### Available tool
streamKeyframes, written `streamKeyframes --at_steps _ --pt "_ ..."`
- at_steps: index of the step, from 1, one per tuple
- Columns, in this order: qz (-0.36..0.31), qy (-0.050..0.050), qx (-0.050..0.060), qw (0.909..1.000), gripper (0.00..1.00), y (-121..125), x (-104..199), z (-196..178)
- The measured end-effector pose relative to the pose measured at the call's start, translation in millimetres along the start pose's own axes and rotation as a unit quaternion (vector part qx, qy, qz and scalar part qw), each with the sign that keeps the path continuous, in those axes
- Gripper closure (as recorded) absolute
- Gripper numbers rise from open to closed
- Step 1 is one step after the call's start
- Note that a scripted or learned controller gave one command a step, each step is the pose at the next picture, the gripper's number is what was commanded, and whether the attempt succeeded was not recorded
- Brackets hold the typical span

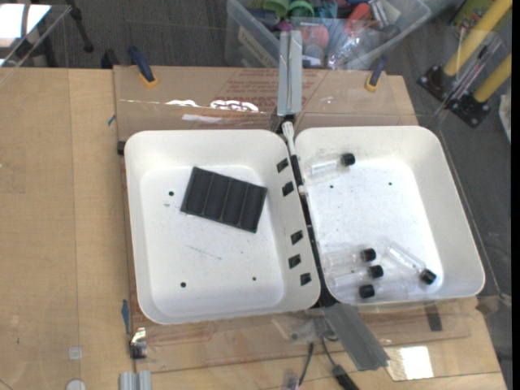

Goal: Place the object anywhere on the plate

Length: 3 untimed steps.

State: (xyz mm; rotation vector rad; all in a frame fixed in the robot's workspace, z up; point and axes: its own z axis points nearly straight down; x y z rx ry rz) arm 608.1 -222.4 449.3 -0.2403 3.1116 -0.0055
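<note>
From the overhead camera you see clear plastic vials with black caps [370, 270] lying in the right white bin [455, 210], well apart from the dark ribbed rectangular plate [224, 199] in the left bin [146, 242]. Picking hasn't begun, so your next move is a grasp; the gripper's state you cannot tell.

One fixed camera, mounted above the counter [57, 218], looks down at a slant. Both white bins sit side by side mid-frame: the left bin [154, 295] and the right bin [455, 218], their shared edge running near the frame's centre. Standoff is moderate; both bins fit whole, with counter showing at left and bottom. A clear storage tub [244, 15] fills the upper centre.
</note>
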Motion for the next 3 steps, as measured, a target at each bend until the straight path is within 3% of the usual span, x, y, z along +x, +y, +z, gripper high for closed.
streamKeyframes --at_steps 1,2,3 --pt "0.0 0.0 0.0 1.0 0.0 0.0 0.0 0.2" --pt "0.001 -0.005 0.001 1.0 1.0 0.2 -1.8 -12.3" --pt "-0.172 0.005 -0.003 0.9851 1.0 -4.7 -34.7 13.4"
